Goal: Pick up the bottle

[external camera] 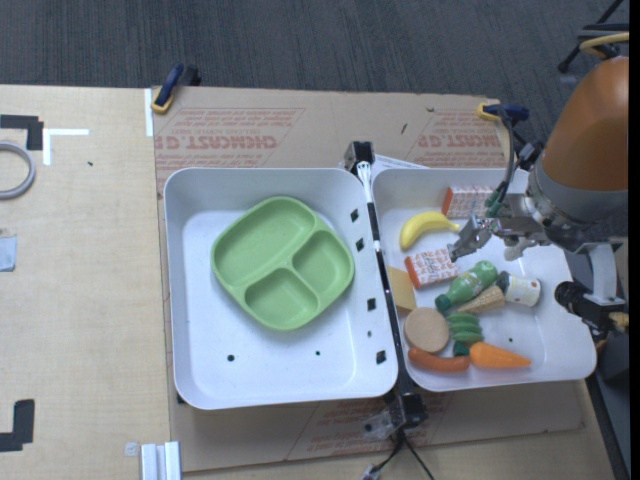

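The green bottle (466,287) lies on its side in the right bin (560,363), among toy foods, its neck pointing up and right. My gripper (483,247) hangs just above and behind it, over the middle of that bin. It is open, and nothing shows between its fingers. The grey arm with its orange band (598,128) reaches in from the right.
Around the bottle lie a banana (426,227), a red-and-white box (432,267), a white cylinder (522,290), a cone (484,303), a round biscuit (427,330), a carrot (497,357) and a sausage (437,362). The left bin (200,368) holds a green divided plate (283,261).
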